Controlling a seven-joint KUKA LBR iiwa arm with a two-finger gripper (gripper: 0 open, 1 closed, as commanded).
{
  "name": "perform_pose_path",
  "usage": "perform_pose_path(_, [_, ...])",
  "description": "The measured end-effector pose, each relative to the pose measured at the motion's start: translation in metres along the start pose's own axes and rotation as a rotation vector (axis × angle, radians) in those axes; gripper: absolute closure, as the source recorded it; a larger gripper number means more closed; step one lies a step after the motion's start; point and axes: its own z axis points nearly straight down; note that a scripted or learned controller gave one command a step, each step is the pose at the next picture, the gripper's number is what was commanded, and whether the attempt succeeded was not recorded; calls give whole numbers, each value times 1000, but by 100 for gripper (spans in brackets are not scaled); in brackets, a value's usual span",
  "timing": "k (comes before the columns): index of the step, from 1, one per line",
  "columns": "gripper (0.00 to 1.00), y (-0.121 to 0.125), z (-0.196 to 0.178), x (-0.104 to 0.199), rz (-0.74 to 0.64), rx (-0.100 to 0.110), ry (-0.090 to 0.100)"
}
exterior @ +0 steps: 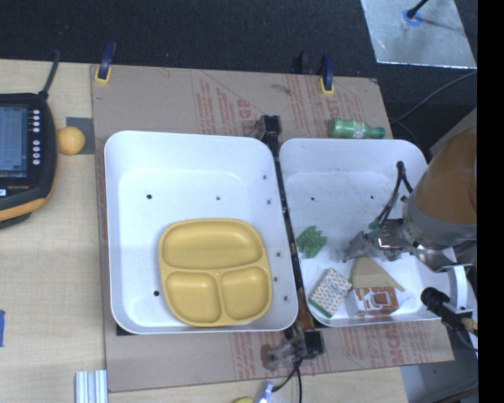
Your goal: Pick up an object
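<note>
White right bin (319, 154): fingers (359, 247) low mid-bin, spread unclear; upper half bare, items crowd near rim.

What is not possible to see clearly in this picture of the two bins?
- Gripper, camera view: too small and blurred to tell how its fingers stand, or whether it touches the tan wedge.
- Printed packet: its label is too small to read.
- Arm: cut off by the right edge.
- Green item: too blurred to identify.
- Handheld screen: cut off by the left edge.
</note>
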Motion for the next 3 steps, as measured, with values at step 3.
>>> perform_pose_path(3, [0, 6, -78, -49, 3, -5, -3])
